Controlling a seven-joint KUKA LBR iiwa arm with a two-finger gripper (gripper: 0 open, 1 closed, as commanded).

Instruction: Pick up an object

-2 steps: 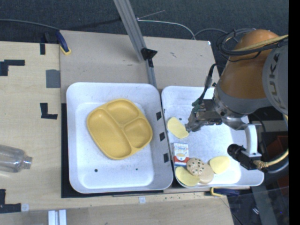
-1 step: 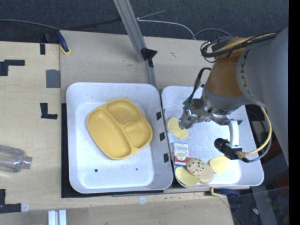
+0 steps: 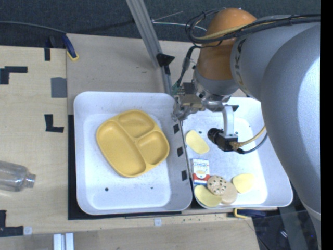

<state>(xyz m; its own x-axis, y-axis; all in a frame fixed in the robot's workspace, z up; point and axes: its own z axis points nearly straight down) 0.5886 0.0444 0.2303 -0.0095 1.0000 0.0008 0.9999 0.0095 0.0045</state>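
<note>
The right bin (image 3: 260, 113) holds a pale yellow oval piece (image 3: 197, 141), a small white and red carton (image 3: 201, 171), a brown speckled cookie (image 3: 217, 184), a flat yellow disc (image 3: 206, 197) and another yellow piece (image 3: 243, 182). A yellow divided plate (image 3: 132, 141) lies in the left bin (image 3: 88, 191). My gripper (image 3: 180, 108) hangs over the wall between the two bins, at the right bin's far left corner, above and left of the oval piece. Nothing shows in it.
The grey arm and its orange band (image 3: 221, 40) cover the right bin's far and right parts. A slanted metal bar (image 3: 145, 30) runs down to the bins' far edge. A clear plastic bottle (image 3: 13, 176) lies on the bench at the far left.
</note>
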